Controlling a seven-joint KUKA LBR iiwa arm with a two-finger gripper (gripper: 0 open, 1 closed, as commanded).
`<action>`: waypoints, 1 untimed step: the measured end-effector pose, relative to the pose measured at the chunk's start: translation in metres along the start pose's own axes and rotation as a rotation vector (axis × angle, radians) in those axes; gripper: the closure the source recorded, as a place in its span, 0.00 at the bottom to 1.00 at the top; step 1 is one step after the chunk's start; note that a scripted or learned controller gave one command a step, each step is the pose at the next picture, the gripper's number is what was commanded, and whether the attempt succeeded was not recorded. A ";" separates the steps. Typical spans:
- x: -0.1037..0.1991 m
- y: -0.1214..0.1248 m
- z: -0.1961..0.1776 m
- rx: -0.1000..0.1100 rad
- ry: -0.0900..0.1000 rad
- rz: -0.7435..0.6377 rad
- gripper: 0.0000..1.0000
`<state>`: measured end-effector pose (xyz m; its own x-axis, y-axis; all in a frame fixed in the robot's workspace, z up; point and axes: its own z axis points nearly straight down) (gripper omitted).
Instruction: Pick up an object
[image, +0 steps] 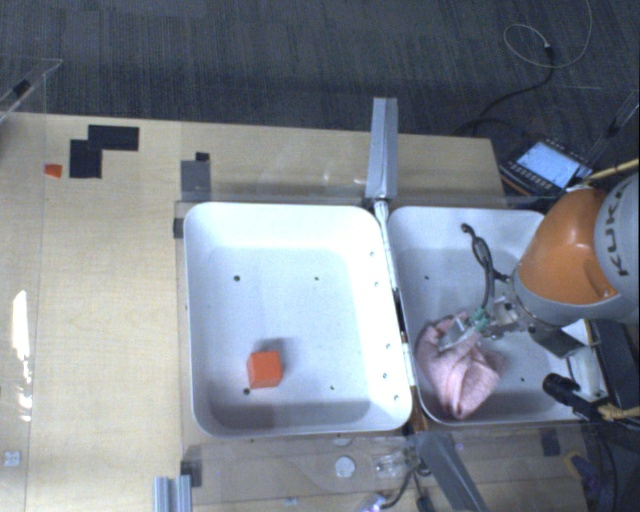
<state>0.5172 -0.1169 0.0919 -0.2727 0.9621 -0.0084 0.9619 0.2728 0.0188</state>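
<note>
Claw (470, 328), grip state unclear, touches pink cloth (457, 375) near right bin's (440, 240) front edge.

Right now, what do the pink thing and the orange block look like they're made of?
Pink thing: probably soft cloth or plush, matte, since it slumps in rumpled folds. Orange block: seems rigid, perhaps foam or plastic, with flat faces and crisp edges; the finish looks matte.

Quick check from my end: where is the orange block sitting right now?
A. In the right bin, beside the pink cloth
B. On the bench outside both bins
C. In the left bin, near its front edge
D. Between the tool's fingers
C. The orange block lies on the floor of the left bin, toward its front edge, while the tool is over the pink cloth in the right bin.
</note>
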 end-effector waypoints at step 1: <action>0.000 0.005 -0.013 -0.011 -0.003 -0.002 1.00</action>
<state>0.5215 -0.1154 0.1049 -0.2743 0.9616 -0.0114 0.9611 0.2745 0.0295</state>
